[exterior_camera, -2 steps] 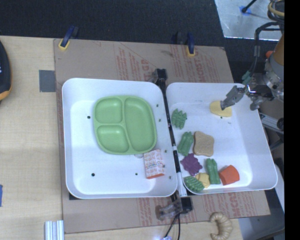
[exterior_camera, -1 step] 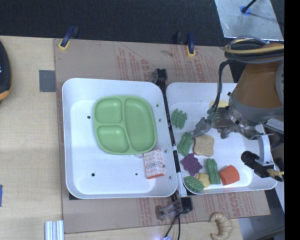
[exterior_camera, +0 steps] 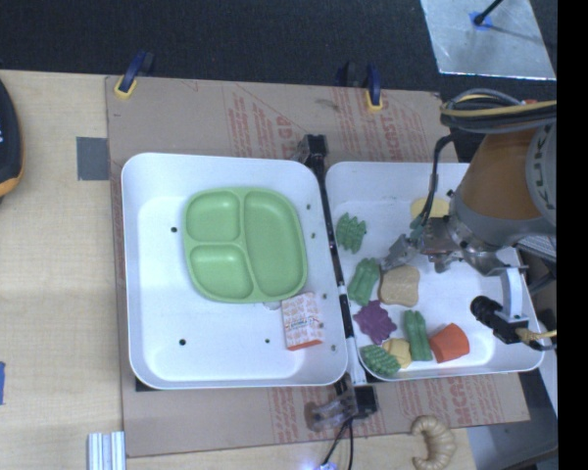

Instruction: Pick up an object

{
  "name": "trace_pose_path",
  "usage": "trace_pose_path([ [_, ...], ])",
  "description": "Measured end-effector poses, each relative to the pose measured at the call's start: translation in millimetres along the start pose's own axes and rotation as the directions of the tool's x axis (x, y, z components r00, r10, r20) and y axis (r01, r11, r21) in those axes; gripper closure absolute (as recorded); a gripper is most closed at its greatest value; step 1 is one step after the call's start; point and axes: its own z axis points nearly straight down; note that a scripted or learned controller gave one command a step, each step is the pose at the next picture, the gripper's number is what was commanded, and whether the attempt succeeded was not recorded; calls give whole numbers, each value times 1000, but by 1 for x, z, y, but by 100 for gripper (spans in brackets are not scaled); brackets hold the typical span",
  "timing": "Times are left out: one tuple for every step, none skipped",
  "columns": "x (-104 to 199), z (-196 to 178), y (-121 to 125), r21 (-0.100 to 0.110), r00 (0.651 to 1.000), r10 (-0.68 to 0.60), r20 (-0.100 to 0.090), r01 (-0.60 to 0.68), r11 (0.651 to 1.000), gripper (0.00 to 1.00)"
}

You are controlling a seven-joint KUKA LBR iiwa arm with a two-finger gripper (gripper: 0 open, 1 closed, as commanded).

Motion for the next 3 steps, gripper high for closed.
trace_pose_path([
  [0,-15,0,-3,1000,-2,0,2,1000,100],
  [64,-83,-6,-11,1000,-7,-3,7,1000,100],
  [91,-78,-51,0,1000,-5,-2,5,1000,100],
])
